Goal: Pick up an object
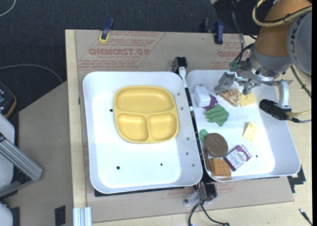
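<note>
My gripper (pixel 236 84) hangs over the back of the right bin (pixel 277 145), its two fingers spread apart and open. Just below and between them lies a tan waffle-like piece (pixel 229 96), with a pale yellow block (pixel 247 100) beside it; nothing is lifted. Further left in this bin are a white object (pixel 201 93), a purple piece (pixel 212 102) and a green leafy toy (pixel 217 114). Toward the front lie a yellow wedge (pixel 250 132), a brown round disc (pixel 216 144), a maroon packet (pixel 237 157) and an orange cracker (pixel 219 166).
The left bin (pixel 99 136) holds a yellow divided plate (pixel 146 112). A black cable fitting (pixel 273 109) hangs off the arm over the right bin's right side. The orange-banded wrist (pixel 280 27) stands above the bin's back rim.
</note>
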You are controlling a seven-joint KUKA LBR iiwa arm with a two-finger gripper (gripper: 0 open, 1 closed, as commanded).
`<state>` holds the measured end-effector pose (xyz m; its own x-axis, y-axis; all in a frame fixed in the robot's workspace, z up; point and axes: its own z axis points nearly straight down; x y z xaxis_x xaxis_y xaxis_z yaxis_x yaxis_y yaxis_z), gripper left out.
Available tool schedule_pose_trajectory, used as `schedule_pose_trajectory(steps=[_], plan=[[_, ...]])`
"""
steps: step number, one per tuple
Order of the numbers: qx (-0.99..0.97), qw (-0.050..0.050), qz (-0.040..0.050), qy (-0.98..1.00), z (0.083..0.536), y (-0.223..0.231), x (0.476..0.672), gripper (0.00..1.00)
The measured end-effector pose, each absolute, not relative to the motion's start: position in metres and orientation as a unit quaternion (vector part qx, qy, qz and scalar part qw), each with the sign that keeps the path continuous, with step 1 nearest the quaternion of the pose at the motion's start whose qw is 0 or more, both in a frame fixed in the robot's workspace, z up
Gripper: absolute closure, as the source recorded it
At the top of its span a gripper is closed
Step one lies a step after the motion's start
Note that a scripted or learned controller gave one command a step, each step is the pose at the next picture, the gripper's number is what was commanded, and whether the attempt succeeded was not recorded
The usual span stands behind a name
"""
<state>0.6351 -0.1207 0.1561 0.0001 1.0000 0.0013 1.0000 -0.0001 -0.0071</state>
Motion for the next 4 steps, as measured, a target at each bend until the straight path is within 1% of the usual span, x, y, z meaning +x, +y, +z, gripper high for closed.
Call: schedule_pose_trajectory(steps=[1,2,3,4], plan=[[-0.707,0.003,0.0021,-0.707,0.097,-0.112,0.631,0.00],[-0.707,0.000,-0.0001,-0.707,0.088,-0.112,0.632,0.00],[-0.707,-0.002,-0.0018,-0.707,0.098,-0.112,0.633,1.00],[-0.707,-0.003,-0.0020,-0.708,0.161,-0.107,0.638,1.00]])
